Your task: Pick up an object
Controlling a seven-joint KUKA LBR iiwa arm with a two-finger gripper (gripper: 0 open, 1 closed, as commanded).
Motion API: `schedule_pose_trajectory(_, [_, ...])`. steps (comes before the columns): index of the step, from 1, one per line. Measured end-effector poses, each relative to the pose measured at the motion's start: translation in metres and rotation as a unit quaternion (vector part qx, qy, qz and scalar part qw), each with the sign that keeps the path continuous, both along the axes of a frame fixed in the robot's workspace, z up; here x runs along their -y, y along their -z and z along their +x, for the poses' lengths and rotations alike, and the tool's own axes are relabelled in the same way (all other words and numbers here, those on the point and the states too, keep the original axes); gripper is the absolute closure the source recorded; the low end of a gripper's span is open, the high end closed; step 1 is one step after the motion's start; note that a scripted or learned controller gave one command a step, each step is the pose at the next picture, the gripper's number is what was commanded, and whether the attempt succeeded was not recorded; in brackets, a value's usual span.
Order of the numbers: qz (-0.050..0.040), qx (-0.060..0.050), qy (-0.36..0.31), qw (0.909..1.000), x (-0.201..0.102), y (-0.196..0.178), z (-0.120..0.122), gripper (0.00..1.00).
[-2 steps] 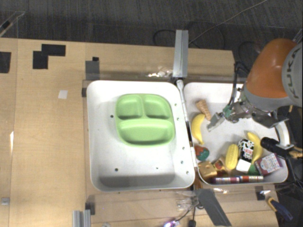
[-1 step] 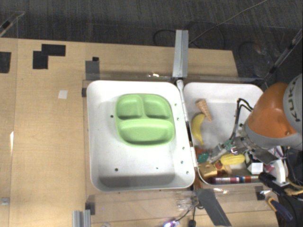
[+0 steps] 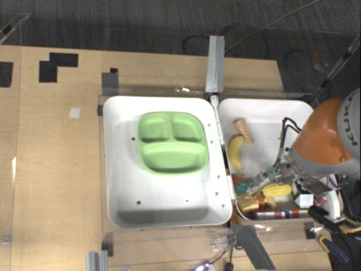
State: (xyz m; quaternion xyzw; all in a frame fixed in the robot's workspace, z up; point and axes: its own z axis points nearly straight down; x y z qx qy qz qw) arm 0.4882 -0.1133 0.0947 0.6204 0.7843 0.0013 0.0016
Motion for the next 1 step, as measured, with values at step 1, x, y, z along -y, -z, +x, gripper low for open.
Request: schedule_pose_trajectory(1, [-0.0003,0.007,0.039,0.9992,0.0109,0.0033,0.066,0.0])
